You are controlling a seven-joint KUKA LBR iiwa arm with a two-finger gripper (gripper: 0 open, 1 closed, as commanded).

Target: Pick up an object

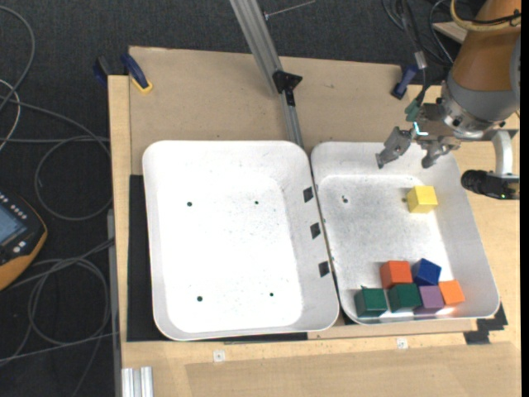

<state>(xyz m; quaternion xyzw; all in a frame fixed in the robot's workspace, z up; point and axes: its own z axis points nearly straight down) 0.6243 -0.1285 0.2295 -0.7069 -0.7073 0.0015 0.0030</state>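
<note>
Setting: a pale wooden bench (215, 98) on dark carpet strewn with cables, a slanted grey metal pole (263, 35) crossing its far edge, blue clamps at the far corners.

Bins: two shallow white plastic bins side by side; the left bin (165, 246) carries only dark specks, the right bin (471, 246) holds all the blocks.

My position: my two-finger gripper (417, 149) hangs over the far edge of the right bin, the orange-banded arm behind it entering from the right.

Jaw state: my two fingers stand spread apart, with nothing between them.

Nearest candidate: a small yellow cube (421, 198), alone on the bin floor near its far right side, just toward the camera from my fingertips and apart from them.

Other candidates: a packed cluster at the near right corner, comprising an orange cube (396, 272), a blue cube (427, 270), a second orange cube (451, 291), a dark green cube (404, 294), a purple cube (431, 297) and a second green block (372, 301).

Progress: I judge the task to be at its start; no block is lifted or touched. Left to do: descend, close, raise.

Orientation of the yellow cube: being cubic, it has no long axis that I can make out; it rests flat, its faces turned slightly against the bin walls, so I would judge either pair of faces equally fit to grip.
</note>
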